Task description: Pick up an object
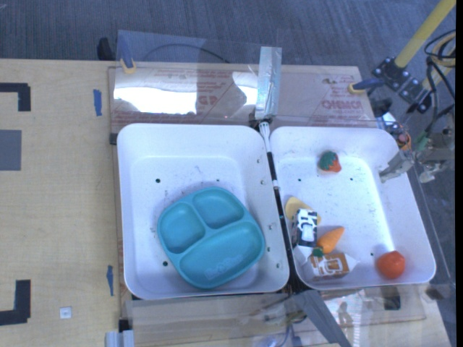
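Observation:
The right bin [362,194] holds several small objects. A red strawberry with a green top [330,162] lies near its back. An orange-red tomato [391,264] rests in the front right corner. Along the left wall sit a yellow piece [293,209], a black-and-white carton [307,228], an orange carrot [331,238] and a brown-and-white packet [329,266], close together and partly touching. The left bin [145,157] contains a teal divided plate [210,237] lying flat near its front.
A clear plastic sheet [188,85] and a metal bar [268,82] stand behind the bins. Cables, a black clamp [396,76] on a yellow rod [430,22] and grey metal hardware [414,157] crowd the right bin's right rim.

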`<control>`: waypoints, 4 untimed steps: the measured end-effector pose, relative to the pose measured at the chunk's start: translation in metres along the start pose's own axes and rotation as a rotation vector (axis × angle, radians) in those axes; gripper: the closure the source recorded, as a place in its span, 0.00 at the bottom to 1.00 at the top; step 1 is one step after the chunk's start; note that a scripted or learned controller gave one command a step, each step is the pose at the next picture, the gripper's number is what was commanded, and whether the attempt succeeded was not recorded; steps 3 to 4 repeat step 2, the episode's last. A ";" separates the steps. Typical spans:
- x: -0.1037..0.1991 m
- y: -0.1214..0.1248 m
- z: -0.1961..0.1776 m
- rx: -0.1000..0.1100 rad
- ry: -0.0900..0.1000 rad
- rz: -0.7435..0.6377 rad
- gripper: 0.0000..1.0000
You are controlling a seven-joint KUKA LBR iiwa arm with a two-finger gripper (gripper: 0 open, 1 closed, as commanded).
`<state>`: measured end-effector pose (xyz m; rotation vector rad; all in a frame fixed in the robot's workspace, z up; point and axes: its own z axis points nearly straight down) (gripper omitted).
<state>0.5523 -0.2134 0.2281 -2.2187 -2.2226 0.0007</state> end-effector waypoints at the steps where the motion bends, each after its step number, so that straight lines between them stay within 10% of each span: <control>1: 0.037 -0.024 0.118 -0.002 -0.001 -0.352 0.00; 2: 0.107 -0.055 0.138 -0.012 -0.014 -0.473 0.00; 4: 0.107 -0.055 0.138 -0.012 -0.014 -0.473 0.00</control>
